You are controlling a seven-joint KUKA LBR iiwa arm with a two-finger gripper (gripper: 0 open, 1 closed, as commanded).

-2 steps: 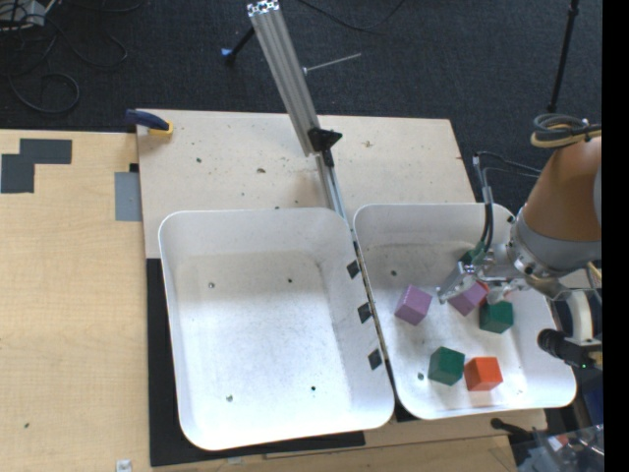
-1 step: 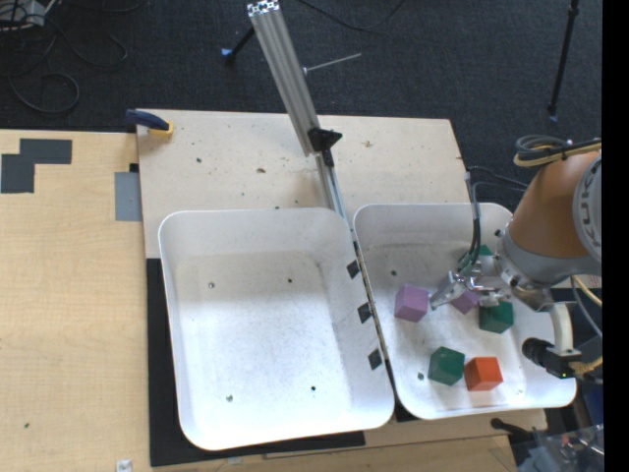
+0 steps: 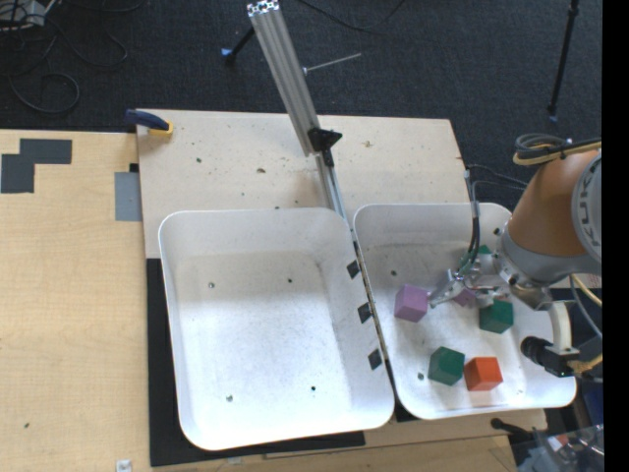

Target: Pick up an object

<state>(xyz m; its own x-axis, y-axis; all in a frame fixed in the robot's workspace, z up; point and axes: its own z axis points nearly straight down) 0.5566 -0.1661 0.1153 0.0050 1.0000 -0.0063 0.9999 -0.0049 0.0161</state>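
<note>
The right bin (image 3: 413, 226) holds a purple cube (image 3: 411, 302), a dark green cube (image 3: 445, 366), an orange-red cube (image 3: 483, 373) and another green cube (image 3: 495, 316). My gripper (image 3: 466, 287) hangs low inside this bin, just right of the purple cube and left of the upper green cube. A small purple piece shows right at the gripper, partly hidden by its metal parts. The grey and orange arm (image 3: 550, 214) comes in from the right edge.
The left bin (image 3: 197, 234) lies beside the right one, split from it by a ridge with black clips (image 3: 363, 312). A slanted metal bar (image 3: 290, 77) rises behind the bins. A blue and yellow clamp (image 3: 149, 121) sits at the bench's far left corner.
</note>
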